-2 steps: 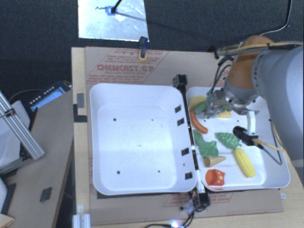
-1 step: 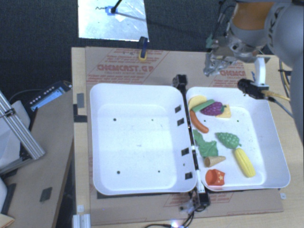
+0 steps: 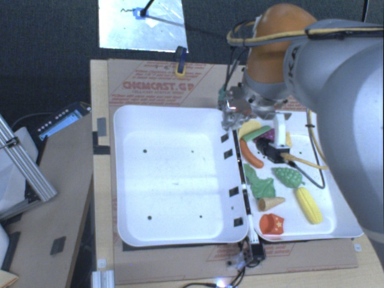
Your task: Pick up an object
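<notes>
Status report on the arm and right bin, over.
Claw at far left corner of shallow white right bin. Orange toy sausage lies close beside it. Green plastic leaf, yellow toy corn nearer camera.

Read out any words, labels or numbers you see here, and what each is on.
"CHEMCAST", then what looks like "GP": red print on the cardboard sheet under the bins.
Red print on that sheet's front edge: too blurred to read.
Blue-lit device at left: markings too small.

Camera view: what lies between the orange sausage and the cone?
A green leafy toy lies between the sausage and the cone, in the camera view.
</notes>
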`<state>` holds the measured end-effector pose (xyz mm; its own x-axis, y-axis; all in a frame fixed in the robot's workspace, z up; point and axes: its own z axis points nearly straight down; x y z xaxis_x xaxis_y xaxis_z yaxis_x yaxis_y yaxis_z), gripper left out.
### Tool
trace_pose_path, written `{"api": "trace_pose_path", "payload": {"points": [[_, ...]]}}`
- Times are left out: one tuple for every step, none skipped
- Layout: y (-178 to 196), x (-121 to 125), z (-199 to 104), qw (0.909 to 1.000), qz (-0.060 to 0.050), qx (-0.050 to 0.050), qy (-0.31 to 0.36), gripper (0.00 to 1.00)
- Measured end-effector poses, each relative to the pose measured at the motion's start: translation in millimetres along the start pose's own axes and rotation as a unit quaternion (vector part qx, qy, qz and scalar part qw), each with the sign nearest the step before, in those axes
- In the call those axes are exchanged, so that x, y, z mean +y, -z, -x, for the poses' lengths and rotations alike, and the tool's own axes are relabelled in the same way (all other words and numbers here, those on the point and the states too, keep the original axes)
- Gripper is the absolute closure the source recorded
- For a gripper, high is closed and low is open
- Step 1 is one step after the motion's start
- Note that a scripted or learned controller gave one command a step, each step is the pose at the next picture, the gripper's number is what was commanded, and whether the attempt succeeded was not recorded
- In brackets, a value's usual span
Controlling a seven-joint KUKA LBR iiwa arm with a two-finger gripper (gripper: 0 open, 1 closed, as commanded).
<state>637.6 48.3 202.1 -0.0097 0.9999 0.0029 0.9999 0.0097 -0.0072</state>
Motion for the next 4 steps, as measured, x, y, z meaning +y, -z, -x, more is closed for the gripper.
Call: {"api": "trace_pose_path", "payload": {"points": [[122,10,-123,0.9999,0.011,0.003,0.004,1.0],[218,31,-192,0.9999,0.011,0.002,0.001,1.0],[134,2,-163,1.0,0.0,-0.003,-0.005,1.0],[156,33,-188,1.0,0.007,-0.001,-0.002,1.0]]}}
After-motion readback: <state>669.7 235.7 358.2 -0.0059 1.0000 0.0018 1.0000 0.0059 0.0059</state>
